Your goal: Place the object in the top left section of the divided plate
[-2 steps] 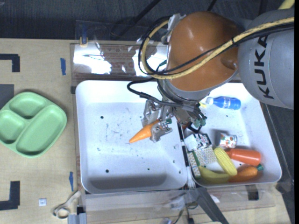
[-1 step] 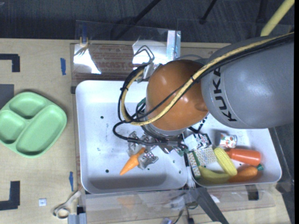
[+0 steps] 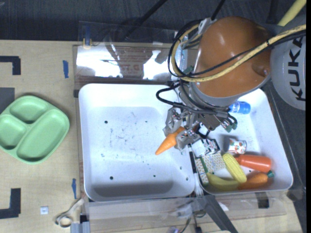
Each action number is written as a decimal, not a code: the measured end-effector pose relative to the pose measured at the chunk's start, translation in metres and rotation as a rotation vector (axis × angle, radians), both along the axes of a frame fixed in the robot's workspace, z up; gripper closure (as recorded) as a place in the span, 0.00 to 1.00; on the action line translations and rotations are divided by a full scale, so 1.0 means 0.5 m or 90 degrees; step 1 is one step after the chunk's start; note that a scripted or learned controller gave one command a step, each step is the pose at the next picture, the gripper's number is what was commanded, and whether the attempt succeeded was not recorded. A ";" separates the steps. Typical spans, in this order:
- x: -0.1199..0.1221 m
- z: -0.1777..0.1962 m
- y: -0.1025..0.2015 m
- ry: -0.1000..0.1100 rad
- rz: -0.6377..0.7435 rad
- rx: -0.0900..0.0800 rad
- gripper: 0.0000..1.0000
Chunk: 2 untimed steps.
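The grey two-finger metal gripper (image 3: 181, 130) hangs over the right edge of the left shallow white bin (image 3: 126, 178), its fingers closed on the thick end of a small orange toy carrot (image 3: 167, 143), whose tip points down-left. The green divided plastic plate (image 3: 32, 128) sits well apart at left on the wooden bench (image 3: 39, 57).
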<state>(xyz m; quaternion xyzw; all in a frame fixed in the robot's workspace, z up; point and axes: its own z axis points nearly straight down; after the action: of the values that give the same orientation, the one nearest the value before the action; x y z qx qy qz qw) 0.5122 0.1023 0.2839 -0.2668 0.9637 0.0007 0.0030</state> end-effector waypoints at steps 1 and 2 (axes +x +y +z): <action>-0.017 -0.257 0.058 0.002 -0.052 0.000 1.00; 0.098 -0.181 0.134 -0.001 0.024 0.001 1.00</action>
<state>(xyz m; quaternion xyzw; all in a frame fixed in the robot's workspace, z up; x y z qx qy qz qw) 0.5610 0.1692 0.1934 -0.2852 0.9585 0.0015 0.0038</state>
